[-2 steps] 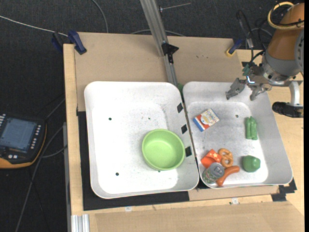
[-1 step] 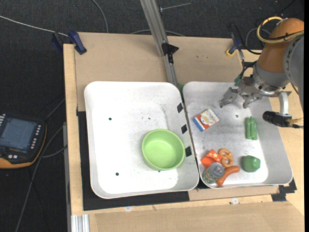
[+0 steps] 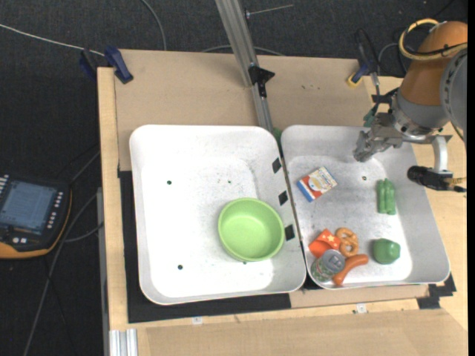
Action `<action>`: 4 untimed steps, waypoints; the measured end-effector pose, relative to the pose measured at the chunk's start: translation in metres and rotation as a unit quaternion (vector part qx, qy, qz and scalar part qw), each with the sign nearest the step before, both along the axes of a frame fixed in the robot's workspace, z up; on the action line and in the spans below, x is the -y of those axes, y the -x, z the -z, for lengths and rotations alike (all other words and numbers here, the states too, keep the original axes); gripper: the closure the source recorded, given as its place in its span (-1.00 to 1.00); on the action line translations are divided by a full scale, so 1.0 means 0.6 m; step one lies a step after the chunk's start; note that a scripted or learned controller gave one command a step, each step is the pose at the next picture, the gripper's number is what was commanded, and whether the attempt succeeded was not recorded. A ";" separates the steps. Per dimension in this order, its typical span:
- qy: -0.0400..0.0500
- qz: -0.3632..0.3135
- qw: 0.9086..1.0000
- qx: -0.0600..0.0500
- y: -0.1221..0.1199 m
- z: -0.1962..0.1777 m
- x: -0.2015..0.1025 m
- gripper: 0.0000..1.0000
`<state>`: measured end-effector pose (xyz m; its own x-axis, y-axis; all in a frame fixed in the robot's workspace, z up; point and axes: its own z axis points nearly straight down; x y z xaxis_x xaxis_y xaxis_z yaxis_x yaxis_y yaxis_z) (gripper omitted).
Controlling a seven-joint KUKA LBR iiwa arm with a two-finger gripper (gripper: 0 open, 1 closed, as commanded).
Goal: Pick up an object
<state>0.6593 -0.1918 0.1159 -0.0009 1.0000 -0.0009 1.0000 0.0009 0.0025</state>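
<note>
My gripper [image 3: 362, 151] hangs over the back of the right bin [image 3: 415, 221], with nothing visible between its fingers. In front of it and to the left lies a small white card packet [image 3: 317, 183] with red and blue print. A green ridged piece [image 3: 385, 196] lies toward the bin's right side. Near the front sit a green rounded toy [image 3: 385, 251], a pretzel [image 3: 346, 238], an orange block [image 3: 323, 241], an orange sausage-like toy [image 3: 349, 268] and a grey round lid [image 3: 329, 262].
The left bin [image 3: 171, 221] holds a light green bowl [image 3: 251, 229]. A metal pole [image 3: 241, 35] slants up from between the bins. Blue clamps [image 3: 117, 64] grip the bench's back edge. A handheld pendant [image 3: 30, 215] lies at far left.
</note>
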 end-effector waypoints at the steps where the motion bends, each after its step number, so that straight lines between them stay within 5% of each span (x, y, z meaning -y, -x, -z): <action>1: 0.000 0.000 1.000 0.001 0.004 -0.073 0.004 1.00; 2: 0.000 0.000 1.000 0.001 0.003 -0.153 0.004 1.00; 4: -0.001 -0.002 1.000 0.000 0.039 -0.198 -0.164 1.00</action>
<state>0.6359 -0.0933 0.2349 -0.0045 1.0000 0.0011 1.0000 0.0045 0.0022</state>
